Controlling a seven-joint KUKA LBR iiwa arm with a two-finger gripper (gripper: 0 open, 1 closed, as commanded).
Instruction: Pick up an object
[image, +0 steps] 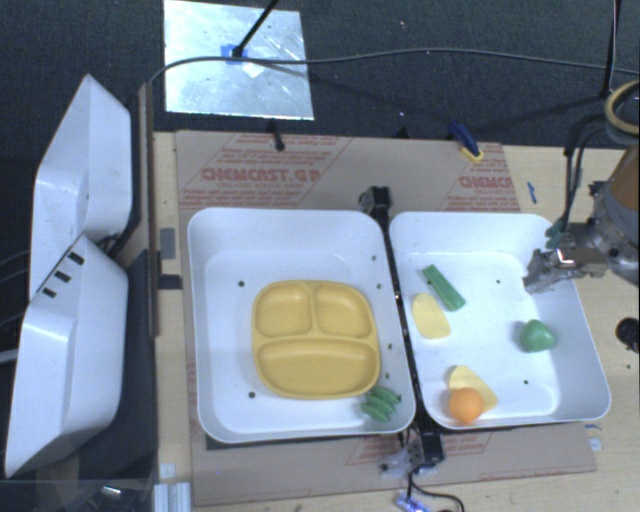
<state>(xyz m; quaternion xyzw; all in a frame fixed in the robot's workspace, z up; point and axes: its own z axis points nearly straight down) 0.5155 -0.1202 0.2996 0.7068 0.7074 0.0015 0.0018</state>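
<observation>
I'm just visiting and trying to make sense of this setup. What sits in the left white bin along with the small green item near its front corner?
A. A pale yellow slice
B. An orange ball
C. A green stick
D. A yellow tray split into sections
D: the yellow divided tray lies in the middle of the left bin, with the small green item by its front right corner.

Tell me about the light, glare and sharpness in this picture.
Camera view: even overhead light, soft shadows under the yellow tray and the orange ball; bright glare on the foil sheet at the top; both bins near washed-out white; the gripper at the right bin's rim is soft and blurred, small items slightly fuzzy.
</observation>
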